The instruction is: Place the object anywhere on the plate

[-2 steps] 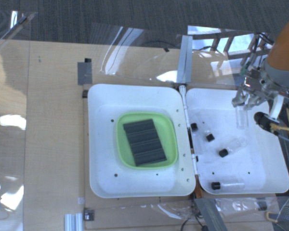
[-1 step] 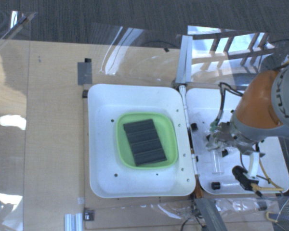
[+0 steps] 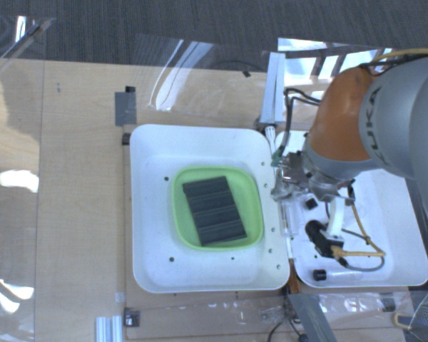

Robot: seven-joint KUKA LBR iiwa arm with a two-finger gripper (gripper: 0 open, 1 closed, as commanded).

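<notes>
Dark ribbed block (image 3: 214,210) lying on green plate (image 3: 252,194).
Arm (image 3: 385,120) hovering right of the plate; pincer (image 3: 294,187) state impossible to tell.

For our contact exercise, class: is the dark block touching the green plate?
Touching. The camera view shows the block lying flat on the plate, inside its rim.

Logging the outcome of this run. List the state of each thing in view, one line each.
ridged dark block: lying flat on the green plate, clear of the gripper.
green plate: sitting level in the left bin, bearing the block.
left bin: holds the plate.
right bin: partly covered by the arm.
gripper: above the rims where the two bins meet, beside the plate.
</notes>
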